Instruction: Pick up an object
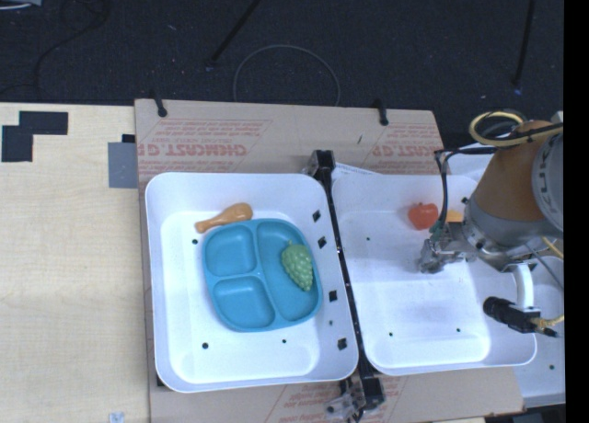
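I see gripper (438, 254) low in right bin (433, 338), near red object (423, 216); finger state unreadable. Nothing lifted; grasp and lift remain.

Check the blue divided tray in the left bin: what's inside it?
A green bunch of grapes lies in the right compartment of the blue tray; the other two compartments show bare blue. Whatever lies beneath the grapes is covered.
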Tool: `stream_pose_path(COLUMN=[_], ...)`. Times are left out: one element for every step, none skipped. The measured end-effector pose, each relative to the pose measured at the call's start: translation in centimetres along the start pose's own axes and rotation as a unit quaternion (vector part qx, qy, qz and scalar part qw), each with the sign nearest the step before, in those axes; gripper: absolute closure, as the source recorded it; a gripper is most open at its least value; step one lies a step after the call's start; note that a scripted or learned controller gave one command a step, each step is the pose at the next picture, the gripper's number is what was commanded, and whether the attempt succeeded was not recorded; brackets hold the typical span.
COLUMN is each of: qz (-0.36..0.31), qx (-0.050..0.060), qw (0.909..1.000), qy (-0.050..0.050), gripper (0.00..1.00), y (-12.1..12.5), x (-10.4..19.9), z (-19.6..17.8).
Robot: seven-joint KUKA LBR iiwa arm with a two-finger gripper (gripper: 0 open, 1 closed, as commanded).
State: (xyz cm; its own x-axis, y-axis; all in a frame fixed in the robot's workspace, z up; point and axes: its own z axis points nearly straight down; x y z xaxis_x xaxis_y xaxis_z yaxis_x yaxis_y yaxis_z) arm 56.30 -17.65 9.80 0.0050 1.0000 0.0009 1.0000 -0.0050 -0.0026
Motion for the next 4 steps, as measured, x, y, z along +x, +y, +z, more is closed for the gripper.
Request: stream_pose_path(qz=[-0.003, -0.004, -0.003, -0.004], qx=[-0.002, -0.003, -0.003, 0.0], qw=[1.0, 1.0, 1.0, 1.0], qy=[-0.001, -0.001, -0.001, 0.0], gripper=[1.0, 1.0, 1.0, 1.0], y=[0.9, 1.0, 1.8, 0.2], x=[0.3, 0.7, 1.3, 6.3], z=[-5.5, -11.8, -16.7, -17.1])
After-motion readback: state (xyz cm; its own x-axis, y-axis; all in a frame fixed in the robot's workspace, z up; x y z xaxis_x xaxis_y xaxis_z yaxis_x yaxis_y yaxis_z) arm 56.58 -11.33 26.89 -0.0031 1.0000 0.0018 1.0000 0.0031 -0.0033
